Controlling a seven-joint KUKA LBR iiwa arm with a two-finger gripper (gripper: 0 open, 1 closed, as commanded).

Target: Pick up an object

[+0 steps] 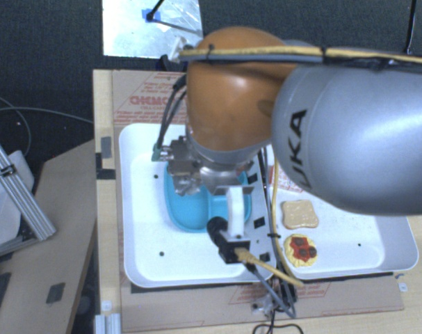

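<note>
A blue bowl-shaped object (190,207) lies in the left white bin (144,186), partly hidden under the arm. My gripper (197,183) hangs right over it, its body covering the fingertips. In the right bin (377,252) lie a toast-shaped piece (299,214) and a small pizza-like piece (301,250) with red topping, both to the right of the gripper.
The arm's large grey and orange body (301,110) covers much of both bins from the right. A cardboard sheet (138,92) lies under the bins. A shiny foil sheet (151,16) sits behind the bench. Metal framing (16,193) stands at the left.
</note>
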